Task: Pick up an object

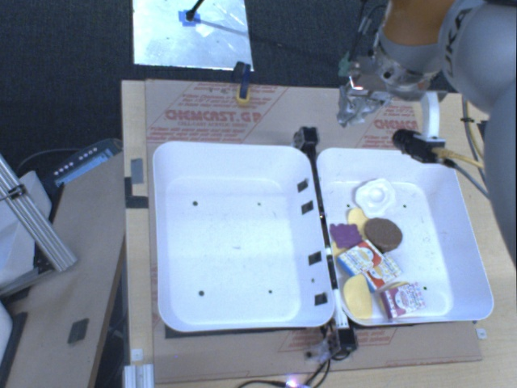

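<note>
Hovering above the bench beyond the right bin [464, 217], gripper [356, 113] carries nothing; finger state cannot be told. Toy food pile below it and nearer the camera: fried egg [376, 194], brown disc [383, 234], cartons [370, 263].

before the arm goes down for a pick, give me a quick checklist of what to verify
1. Gripper carries nothing: ok, nothing seen under it.
2. Jaws open for a grasp: cannot tell, too blurred.
3. Gripper above a target: not ok, it hangs past the far rim of the right bin, over the cardboard.
4. Targets in view: ok, the fried egg, brown disc, purple piece and carton lie in the right bin.
5. Items apart enough for a clean grasp: not ok, most touch or overlap; the egg is freest.
6. Left bin ready as a drop spot: ok.
</note>
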Available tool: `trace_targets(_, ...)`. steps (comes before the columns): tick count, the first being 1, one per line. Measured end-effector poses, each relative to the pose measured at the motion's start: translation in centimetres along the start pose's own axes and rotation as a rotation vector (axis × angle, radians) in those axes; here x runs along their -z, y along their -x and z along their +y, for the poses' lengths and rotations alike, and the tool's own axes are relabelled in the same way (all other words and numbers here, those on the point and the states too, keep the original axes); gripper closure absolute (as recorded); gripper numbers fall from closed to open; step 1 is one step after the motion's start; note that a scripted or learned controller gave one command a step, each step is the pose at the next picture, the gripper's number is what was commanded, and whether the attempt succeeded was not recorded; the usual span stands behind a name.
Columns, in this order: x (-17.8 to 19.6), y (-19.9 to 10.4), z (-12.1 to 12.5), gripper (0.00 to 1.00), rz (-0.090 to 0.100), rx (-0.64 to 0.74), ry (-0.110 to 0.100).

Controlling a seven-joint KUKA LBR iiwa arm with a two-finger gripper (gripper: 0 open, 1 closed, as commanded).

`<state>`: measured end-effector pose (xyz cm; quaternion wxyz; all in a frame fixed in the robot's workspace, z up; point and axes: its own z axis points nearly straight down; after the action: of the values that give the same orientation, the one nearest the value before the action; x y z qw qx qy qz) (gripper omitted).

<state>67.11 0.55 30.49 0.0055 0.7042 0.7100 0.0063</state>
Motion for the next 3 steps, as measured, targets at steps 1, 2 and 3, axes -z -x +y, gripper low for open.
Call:
trace_targets(1,4.3,-0.3,-0.1,1.0,-0.001,-0.003,-0.009)
trace_targets(2,13.2,-0.3,-0.2,1.0,-0.001,-0.002,-0.004)
trace_targets(3,22.6,0.9,0.1,1.0,-0.002,-0.003,-0.003)
